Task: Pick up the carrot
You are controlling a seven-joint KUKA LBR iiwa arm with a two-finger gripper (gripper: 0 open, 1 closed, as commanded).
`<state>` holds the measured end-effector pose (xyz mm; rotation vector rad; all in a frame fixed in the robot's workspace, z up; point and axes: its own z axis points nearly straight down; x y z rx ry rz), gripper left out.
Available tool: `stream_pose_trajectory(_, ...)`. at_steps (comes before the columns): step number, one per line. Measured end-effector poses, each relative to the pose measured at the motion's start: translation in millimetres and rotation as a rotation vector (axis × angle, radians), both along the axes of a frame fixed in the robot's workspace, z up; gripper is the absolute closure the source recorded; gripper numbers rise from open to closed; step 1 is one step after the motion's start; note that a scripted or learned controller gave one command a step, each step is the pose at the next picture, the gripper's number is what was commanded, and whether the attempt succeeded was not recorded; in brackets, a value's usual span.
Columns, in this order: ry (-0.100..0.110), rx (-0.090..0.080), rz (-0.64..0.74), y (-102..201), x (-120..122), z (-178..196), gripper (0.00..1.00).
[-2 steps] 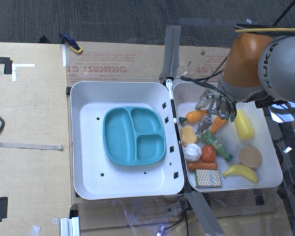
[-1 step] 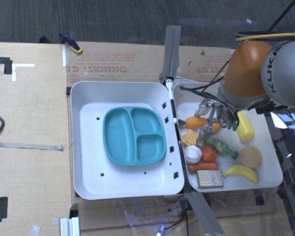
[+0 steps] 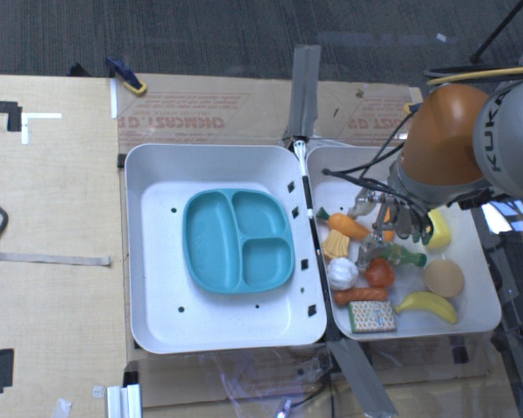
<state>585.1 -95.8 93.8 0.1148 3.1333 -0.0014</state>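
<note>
Pale counter carries two white bins. Right bin holds carrot near left wall, beside garlic and tomato. Tool hovers just beside carrot; grip state cannot tell. Carrot likely light, rigid, smooth plastic; grasp across thick middle.

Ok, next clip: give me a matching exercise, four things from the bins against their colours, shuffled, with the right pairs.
Things:
1. divided tray
2. carrot
3. banana
4. tomato

Colours:
A. yellow
B. red
C. teal
D. orange

Pairs: 1-C, 2-D, 3-A, 4-B
</note>
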Motion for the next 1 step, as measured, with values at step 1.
stream_pose_trajectory(1, -0.004, 0.000, -0.145, -29.8, -45.6, 0.7, 0.00)
